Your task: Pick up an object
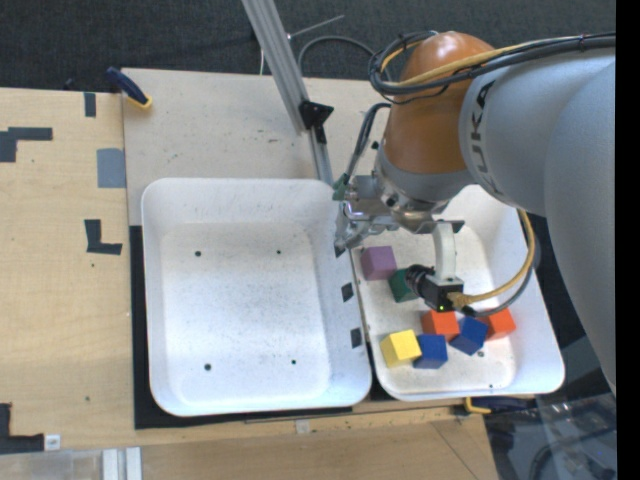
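Note:
The gripper (347,230) hangs under the orange wrist band, over the left rim of the right bin (535,368). Just to its lower right lies a purple block (378,261), a little apart from the gripper. Beside the purple one sits a green block (401,287). Nearer the front of that bin lie a yellow block (403,346), two blue blocks (432,352) (470,335), and two orange-red blocks (440,323) (501,322). Nothing shows held in the gripper.
The left bin (240,298) lies beside the right one, their rims meeting under the gripper. A slanted metal rod (285,63) comes down from the top to the bins' shared back corner. The big grey arm covers the right bin's back right.

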